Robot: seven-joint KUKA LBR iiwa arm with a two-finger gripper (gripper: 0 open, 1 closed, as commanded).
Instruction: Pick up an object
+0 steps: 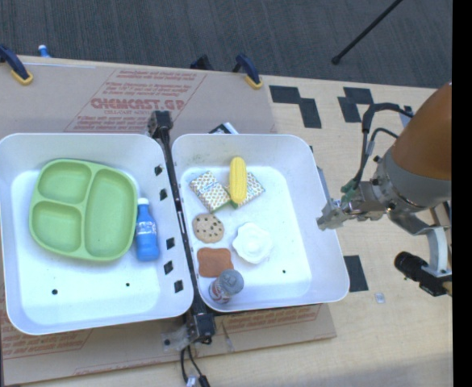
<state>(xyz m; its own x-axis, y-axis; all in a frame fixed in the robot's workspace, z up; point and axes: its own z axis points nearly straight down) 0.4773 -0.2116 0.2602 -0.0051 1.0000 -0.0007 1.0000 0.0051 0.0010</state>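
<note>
The right bin (300, 156) holds a yellow corn cob (237, 180) lying across two patterned packets (210, 190), a cookie (209, 228), a white round piece (252, 243), a brown patty (215, 260) and a grey can (227, 285). My gripper (332, 214) hangs just outside the right bin's right rim, level with the cookie, with nothing visible between its fingers. Whether they are open or shut is too small to tell.
The left bin (18, 289) holds a green divided plate (84, 209) and a blue bottle (145, 230) beside it. A black divider strip (171, 208) runs between the bins. Cardboard (147, 95) lies behind them, held by clamps (248, 68).
</note>
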